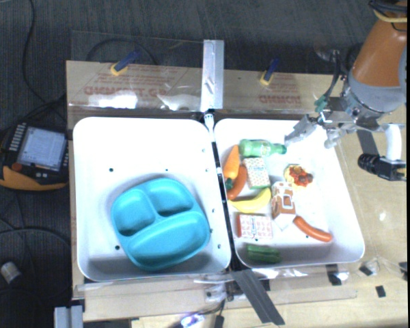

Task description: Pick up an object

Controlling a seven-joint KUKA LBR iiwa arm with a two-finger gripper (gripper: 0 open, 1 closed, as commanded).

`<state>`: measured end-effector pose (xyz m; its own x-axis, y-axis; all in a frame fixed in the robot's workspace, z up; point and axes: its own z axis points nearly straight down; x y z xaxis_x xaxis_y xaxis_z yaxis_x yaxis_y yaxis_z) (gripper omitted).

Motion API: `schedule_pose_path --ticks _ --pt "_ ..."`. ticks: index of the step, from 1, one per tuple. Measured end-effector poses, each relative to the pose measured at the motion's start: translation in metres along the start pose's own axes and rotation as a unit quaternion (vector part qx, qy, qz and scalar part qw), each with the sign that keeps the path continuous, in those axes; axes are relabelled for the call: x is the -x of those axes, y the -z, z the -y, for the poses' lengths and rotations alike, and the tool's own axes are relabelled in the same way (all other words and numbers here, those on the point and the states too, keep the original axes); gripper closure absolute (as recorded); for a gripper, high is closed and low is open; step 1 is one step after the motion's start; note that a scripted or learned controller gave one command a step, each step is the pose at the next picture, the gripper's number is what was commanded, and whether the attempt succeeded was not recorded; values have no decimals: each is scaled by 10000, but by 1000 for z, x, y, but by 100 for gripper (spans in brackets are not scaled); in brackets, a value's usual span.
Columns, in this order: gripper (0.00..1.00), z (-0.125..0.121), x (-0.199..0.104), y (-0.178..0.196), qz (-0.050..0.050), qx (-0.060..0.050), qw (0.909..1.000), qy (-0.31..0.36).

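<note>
The right bin holds several toy foods. A green bottle lies at the back, with a carrot and a small printed box beside it. Further forward are a banana, a small carton, a pizza piece, a sausage, a flat spotted box and a cucumber. My gripper hangs over the bin's back right corner, just right of the bottle's cap. It is open, with nothing between its fingers.
A blue divided plate lies in the left bin. A metal divider stands behind the wall between the bins. A handheld device lies off the bench to the left.
</note>
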<state>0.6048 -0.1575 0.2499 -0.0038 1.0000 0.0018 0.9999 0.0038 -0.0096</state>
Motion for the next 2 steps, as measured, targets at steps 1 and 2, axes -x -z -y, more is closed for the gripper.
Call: schedule_pose_path --ticks 1,2 --pt "0 -18 -1 -4 19 6 9982 602" --pt "0 53 -57 -123 18 71 9902 1392"
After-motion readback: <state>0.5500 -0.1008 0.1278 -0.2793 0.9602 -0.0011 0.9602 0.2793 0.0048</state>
